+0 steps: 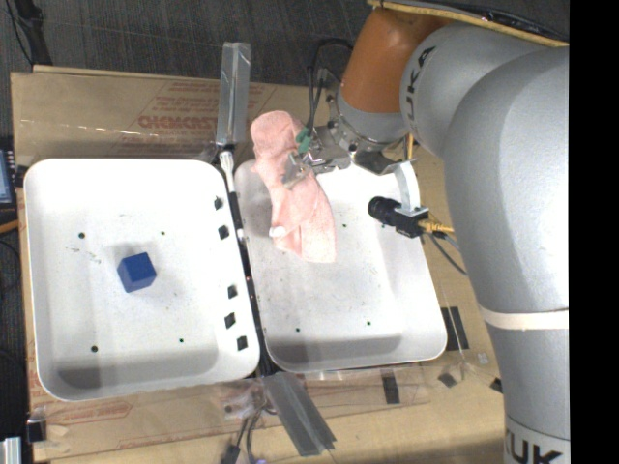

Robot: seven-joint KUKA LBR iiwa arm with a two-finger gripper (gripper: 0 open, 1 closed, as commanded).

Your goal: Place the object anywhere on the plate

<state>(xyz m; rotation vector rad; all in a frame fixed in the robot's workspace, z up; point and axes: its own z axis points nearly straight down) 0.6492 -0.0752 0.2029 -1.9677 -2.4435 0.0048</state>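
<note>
One pink cloth (295, 187) hangs over the far part of the right bin (406, 298). Its upper end is bunched into a rounded lump near the bin's far left corner, and the rest drapes down and to the right in a loose, crumpled fold that widens toward its lower edge. The lower edge lies close to the bin floor or on it; which of the two cannot be told from this slant. The upper part of the cloth meets the gripper (308, 158), whose jaws look clamped on the cloth just below the bunched top, with fabric showing on both sides of the metal tips.

The single arm (503, 162) comes in from the right, its orange band (382, 56) sitting above the wrist and over the far rim of the right bin. A black cable fitting (397, 214) with a brass end juts out beside the wrist, above the bin's right side.

There are two white bins, touching along a central divider. The left bin (58, 336) holds one blue cube (136, 271), lying left of its middle and well apart from the cloth. Both bins rest on a tabletop (116, 114) covered with brown cardboard, and one grey upright bar (233, 95) stands at the far end of the divider.
</note>
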